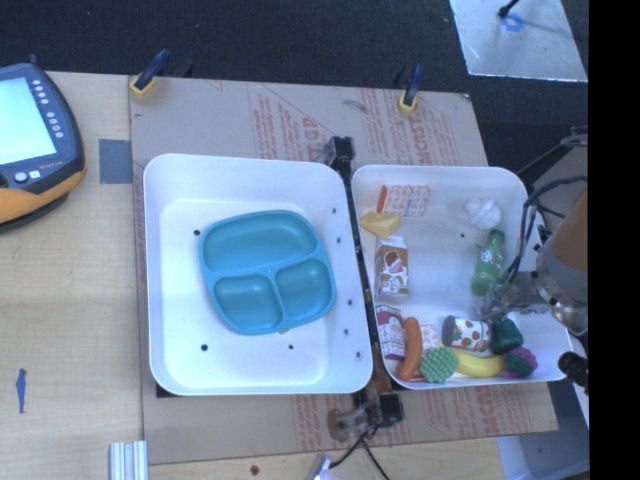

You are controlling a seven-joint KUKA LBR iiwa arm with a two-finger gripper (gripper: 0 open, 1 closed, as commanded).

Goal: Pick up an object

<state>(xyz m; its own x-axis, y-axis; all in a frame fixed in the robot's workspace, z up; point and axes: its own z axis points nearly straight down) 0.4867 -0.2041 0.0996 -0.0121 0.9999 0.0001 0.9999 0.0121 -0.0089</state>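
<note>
Green plastic bottle [488, 261] stands in the right shallow white bin [445, 176], nearest my claw [503, 303], which hovers just beside it, probably lining up; its grip I cannot tell.

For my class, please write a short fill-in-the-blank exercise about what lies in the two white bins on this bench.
1. The blue divided tray lies in the ____ bin.
2. The blue divided tray has ____ compartments.
3. The yellow banana lies in the ____ bin.
4. The green bottle lies in the same bin as the ____ banana.

Missing words: left; three; right; yellow
</note>
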